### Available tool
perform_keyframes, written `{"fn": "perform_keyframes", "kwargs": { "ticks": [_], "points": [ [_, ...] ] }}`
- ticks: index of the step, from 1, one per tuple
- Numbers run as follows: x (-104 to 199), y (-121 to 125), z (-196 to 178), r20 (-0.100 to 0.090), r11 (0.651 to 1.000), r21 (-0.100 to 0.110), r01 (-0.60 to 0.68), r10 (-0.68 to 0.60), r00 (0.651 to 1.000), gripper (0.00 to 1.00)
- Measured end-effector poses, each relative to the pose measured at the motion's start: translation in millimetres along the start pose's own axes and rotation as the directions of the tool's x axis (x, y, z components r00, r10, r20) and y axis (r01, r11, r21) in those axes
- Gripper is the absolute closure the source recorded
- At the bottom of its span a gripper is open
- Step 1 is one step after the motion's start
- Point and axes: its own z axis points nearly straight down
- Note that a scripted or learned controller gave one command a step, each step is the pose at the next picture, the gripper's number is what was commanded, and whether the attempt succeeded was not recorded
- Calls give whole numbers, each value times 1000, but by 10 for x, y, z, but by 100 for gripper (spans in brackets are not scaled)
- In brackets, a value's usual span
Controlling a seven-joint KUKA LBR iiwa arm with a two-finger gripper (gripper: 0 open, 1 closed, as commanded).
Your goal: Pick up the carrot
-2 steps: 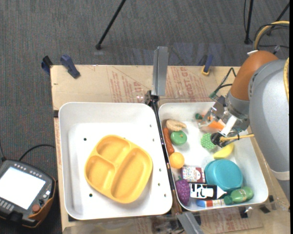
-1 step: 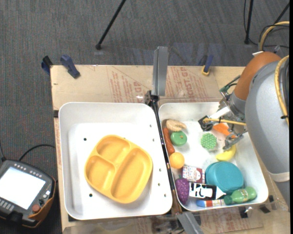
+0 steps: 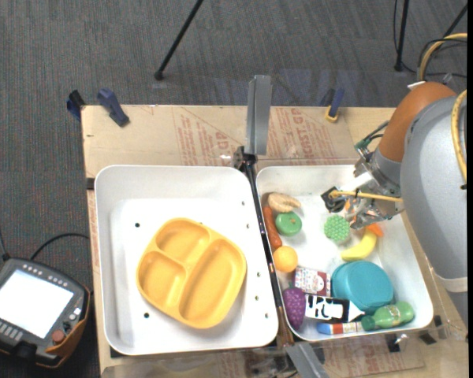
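The carrot (image 3: 271,228) is a thin orange-red piece lying along the left wall of the right bin (image 3: 343,178), partly hidden by a green round toy (image 3: 288,224). My gripper (image 3: 351,205) hangs low over the bin's upper right part, just above a green studded ball (image 3: 337,228) and a yellow banana (image 3: 360,247). It stands about a hand's width to the right of the carrot. A small orange bit (image 3: 376,229) shows under the gripper's right side; I cannot tell what it is.
The right bin also holds a tan bread piece (image 3: 284,201), an orange (image 3: 284,258), a teal bowl (image 3: 363,283), purple grapes (image 3: 294,305), a small can (image 3: 309,279), a black-and-white box (image 3: 328,309) and a green bottle (image 3: 391,315). The left bin (image 3: 118,195) holds a yellow divided plate (image 3: 191,271).
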Motion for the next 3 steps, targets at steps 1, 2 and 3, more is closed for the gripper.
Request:
{"fn": "perform_keyframes", "kwargs": {
  "ticks": [1,2,3],
  "points": [
    [-2,-284,-852,-4,1000,-8,-3,3,1000,100],
    [-724,-955,-945,-1,1000,-6,27,-27,1000,100],
    [-804,-551,-246,-7,984,-9,175,-175,984,100]
  ]
}}
